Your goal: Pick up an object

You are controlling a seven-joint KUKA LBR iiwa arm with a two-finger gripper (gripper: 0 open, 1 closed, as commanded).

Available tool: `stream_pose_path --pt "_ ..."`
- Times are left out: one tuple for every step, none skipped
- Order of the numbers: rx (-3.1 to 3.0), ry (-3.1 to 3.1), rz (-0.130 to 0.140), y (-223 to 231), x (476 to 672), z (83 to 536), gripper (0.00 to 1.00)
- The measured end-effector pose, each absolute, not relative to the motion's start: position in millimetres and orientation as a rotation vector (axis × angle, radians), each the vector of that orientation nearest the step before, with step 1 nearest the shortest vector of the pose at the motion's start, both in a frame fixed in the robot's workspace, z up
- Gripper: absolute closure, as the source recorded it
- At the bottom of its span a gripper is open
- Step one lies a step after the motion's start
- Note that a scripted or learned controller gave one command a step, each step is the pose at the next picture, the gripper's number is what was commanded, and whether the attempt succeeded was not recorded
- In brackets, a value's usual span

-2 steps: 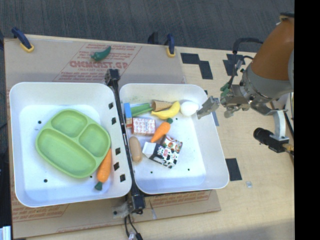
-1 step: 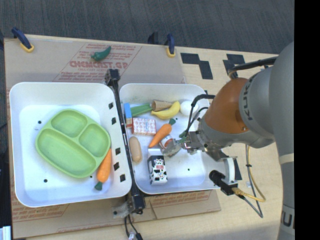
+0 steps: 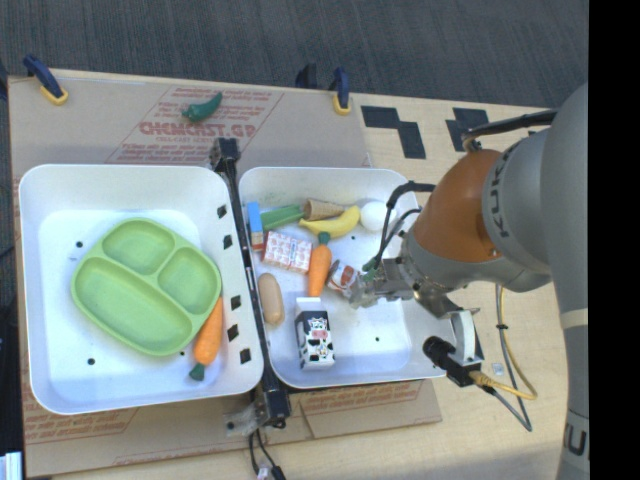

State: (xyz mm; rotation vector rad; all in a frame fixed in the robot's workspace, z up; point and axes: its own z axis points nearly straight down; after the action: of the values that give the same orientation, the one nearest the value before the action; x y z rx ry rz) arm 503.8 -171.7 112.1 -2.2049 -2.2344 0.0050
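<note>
Nearest to me in the right bin [image 3: 400,368] is a little milk carton with a cow print [image 3: 315,338], standing close to the front wall. Over in the left bin [image 3: 40,268] there's a carrot [image 3: 208,336] lying at the front edge of a green divided plate [image 3: 147,285], touching its rim, leafy end toward me.

Going back in the right bin: a bread roll looking thing [image 3: 270,299] lies along the left wall, and a second carrot [image 3: 318,269] sits just beside it toward the middle. The gripper [image 3: 372,290] is down in the bin right of that carrot, next to a small red and white packet [image 3: 343,278]. From my view I honestly cannot tell whether it's spread or closed, or if it has anything; the wrist blocks it.

Further back there's a pink and white patterned box [image 3: 287,251], a blue piece [image 3: 254,217], a green stick shape [image 3: 282,216], an ice cream cone [image 3: 323,208], a banana [image 3: 334,223] and a white egg [image 3: 372,215] by the far wall.

Beyond the bins, a small green toy [image 3: 205,106] lies on the cardboard sheet [image 3: 290,118], with blue and yellow clamps [image 3: 341,92] along its far edge.
</note>
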Motion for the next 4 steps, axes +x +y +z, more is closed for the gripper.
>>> stream_pose_path --pt "-2.219 -2.229 0.0 -212 482.1 226 1.0" --pt "-2.218 -2.23 -0.001 -212 477.6 257 1.0" --pt "-2.214 -2.228 0.002 -211 477.0 242 1.0" --pt "-2.217 -2.23 0.0 -211 477.3 247 1.0"
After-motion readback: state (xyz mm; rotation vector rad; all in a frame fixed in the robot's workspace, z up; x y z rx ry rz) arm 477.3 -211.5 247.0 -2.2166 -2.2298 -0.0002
